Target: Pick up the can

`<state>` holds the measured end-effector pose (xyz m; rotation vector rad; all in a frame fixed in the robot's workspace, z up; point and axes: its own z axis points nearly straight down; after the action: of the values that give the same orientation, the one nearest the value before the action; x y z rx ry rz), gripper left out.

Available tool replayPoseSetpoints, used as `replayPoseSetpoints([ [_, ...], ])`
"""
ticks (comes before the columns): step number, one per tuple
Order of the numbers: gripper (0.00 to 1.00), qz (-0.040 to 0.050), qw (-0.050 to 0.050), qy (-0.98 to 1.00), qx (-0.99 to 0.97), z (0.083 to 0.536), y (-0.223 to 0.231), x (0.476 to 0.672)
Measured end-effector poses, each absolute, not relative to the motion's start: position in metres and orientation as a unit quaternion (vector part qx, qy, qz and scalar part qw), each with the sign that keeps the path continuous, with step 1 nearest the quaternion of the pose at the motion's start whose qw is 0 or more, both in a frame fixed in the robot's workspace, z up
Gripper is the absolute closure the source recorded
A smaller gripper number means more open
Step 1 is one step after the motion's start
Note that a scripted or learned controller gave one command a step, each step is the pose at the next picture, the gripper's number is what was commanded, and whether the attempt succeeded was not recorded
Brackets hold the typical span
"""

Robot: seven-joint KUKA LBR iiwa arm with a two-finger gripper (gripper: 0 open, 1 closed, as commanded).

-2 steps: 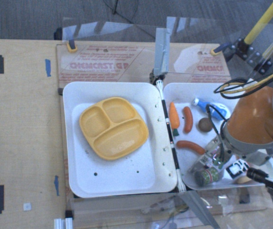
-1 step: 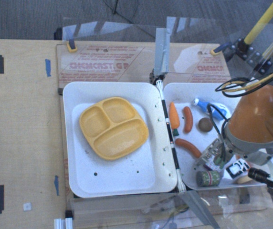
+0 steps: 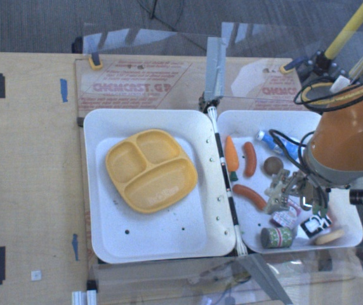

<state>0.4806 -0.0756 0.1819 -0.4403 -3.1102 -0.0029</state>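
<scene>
- Fingers (image 3: 282, 193) of the grey arm's two-finger end piece hang low over the middle of the right shallow white bin (image 3: 354, 232); they look spread apart with nothing between them, though the metal parts there are cluttered and hard to read.
- Above them sits the arm's broad orange band (image 3: 349, 138), which covers the bin's right part.
- A small green cylindrical can (image 3: 277, 237) lies on its side near the front edge of the right bin, just in front of the fingers and apart from them.
- Just beside the can, toward the fingers, lies a small white and pink packet (image 3: 285, 219).
- An orange carrot-shaped toy (image 3: 231, 154) lies at the bin's left wall, with a short red sausage-shaped toy (image 3: 250, 158) next to it and a longer red sausage-shaped toy (image 3: 250, 196) in front of both.
- A round brown piece (image 3: 272, 165) rests left of the fingers, and a blue and white tube (image 3: 277, 142) lies behind it.
- A small black and white block (image 3: 312, 225) and a tan oblong piece (image 3: 329, 236) lie at the front right of the bin.
- A yellow three-compartment plastic plate (image 3: 151, 169) lies in the left shallow white bin (image 3: 105, 234).
- Both bins stand side by side on the light wooden surface (image 3: 29, 170).
</scene>
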Motion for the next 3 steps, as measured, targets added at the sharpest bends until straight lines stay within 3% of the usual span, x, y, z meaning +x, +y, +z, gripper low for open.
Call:
replayPoseSetpoints([
  [1,1.00,-0.0013,-0.001,-0.998,0.069,0.236,-0.073,0.481],
  [3,1.00,-0.0016,-0.001,-0.963,0.270,0.251,-0.057,0.491],
])
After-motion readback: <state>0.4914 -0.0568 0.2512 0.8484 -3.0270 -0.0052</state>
